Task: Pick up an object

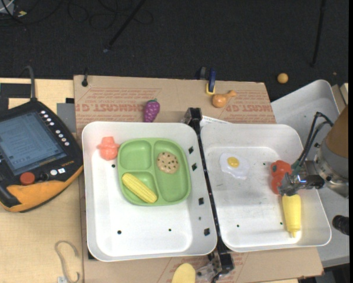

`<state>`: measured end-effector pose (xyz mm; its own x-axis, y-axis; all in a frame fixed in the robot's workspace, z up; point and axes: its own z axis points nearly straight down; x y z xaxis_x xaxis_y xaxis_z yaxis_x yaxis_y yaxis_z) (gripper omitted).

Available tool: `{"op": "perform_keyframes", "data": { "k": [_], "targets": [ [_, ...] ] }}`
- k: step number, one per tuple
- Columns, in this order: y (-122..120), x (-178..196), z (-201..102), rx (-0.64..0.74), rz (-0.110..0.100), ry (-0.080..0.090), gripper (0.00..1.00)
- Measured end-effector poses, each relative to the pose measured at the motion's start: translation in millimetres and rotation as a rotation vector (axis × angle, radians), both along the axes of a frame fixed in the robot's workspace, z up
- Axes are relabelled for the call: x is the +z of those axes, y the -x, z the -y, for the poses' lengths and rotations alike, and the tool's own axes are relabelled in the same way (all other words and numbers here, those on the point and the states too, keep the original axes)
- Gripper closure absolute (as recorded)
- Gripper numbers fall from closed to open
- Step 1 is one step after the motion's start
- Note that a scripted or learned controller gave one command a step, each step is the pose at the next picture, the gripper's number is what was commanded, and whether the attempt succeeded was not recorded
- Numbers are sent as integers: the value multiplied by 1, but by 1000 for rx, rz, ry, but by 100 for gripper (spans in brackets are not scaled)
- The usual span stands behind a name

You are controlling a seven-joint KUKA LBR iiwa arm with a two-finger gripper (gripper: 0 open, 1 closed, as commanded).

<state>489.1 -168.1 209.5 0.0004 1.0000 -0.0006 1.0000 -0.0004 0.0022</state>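
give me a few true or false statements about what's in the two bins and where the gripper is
1. The green divided plate lies in the left bin. True.
2. The cookie sits in the right bin. False: it is in one of the plate's upper compartments, in the left bin.
3. The corn cob rests on the green plate. True.
4. The fried egg lies in the right bin. True.
5. The gripper is above the left bin. False: it is over the right bin, close by the red toy and the yellow bottle.
6. The purple grapes lie inside the left bin. False: they are on the cardboard behind it.
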Motion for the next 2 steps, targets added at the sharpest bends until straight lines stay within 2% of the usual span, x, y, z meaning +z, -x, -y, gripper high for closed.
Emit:
{"op": "perform_keyframes", "data": {
  "k": [1, 2],
  "targets": [
    [0, 19, 1, 1, -1, -1, 100],
    [-20, 8, -52, 4, -5, -3, 100]
  ]
}}
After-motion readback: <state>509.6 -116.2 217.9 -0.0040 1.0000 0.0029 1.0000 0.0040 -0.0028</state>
